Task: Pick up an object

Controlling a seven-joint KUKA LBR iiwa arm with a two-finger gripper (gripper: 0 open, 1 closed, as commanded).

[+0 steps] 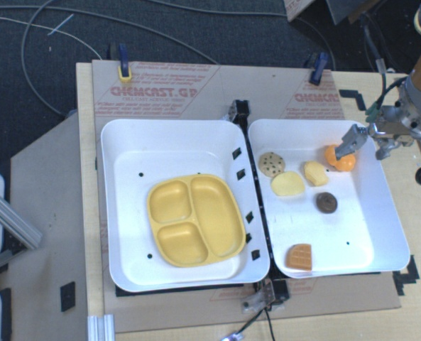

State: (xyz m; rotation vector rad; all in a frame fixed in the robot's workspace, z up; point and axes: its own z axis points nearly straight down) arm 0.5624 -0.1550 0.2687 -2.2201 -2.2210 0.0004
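1. The hand (366, 142) hangs over the far right part of the right bin (380, 251), its two grey fingers spread apart, with nothing between them.
2. An orange fruit (342, 160) lies just beside the left finger (350, 143), which overlaps its upper edge from this slant; whether they touch I cannot tell.
3. Near the orange, toward the bin's middle, sit a pale yellow chunk (315, 172), a flat yellow slice (288, 185) and a speckled cookie (271, 164).
4. A dark brown round piece (326, 202) lies nearer the front, and a tan bread-like piece (300, 256) near the front rim.
5. The left bin (118, 212) holds a yellow three-compartment plate (194, 219).
6. Both bins rest on the worktop (160, 84).
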